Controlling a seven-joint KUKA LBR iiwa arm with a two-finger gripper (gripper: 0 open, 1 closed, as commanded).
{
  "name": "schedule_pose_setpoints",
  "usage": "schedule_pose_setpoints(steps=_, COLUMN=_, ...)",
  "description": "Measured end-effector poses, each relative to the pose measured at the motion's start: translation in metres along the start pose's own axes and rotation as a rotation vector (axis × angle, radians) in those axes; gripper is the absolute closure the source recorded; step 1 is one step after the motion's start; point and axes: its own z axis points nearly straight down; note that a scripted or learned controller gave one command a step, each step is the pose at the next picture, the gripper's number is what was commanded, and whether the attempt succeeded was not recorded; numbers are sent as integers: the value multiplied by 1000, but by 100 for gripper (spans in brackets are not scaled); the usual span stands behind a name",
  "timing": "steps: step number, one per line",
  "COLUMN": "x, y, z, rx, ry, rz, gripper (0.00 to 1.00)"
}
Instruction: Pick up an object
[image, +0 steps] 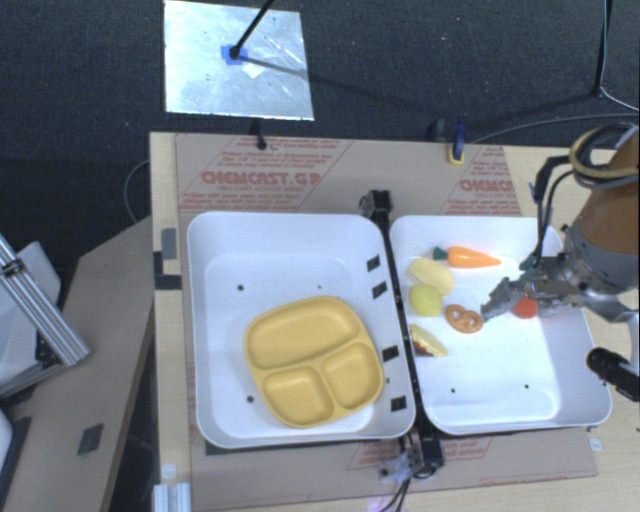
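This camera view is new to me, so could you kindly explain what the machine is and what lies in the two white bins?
You are looking down at a slant from one fixed camera above a bench. The grey machine with an orange band, reaching in from the right, is a robot arm; its tool hangs low over the right bin. That bin holds toy food: a carrot, a pale yellow piece, a yellow-green round fruit, a pretzel, a wedge-shaped slice and a small red piece beside the tool. The left bin holds a yellow divided tray. Nothing visibly sits in the tool.
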Motion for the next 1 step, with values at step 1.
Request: schedule_pose_setpoints(steps=1, x=0, y=2, z=-4, rx=-9, ry=-2, rz=-2, gripper=0)
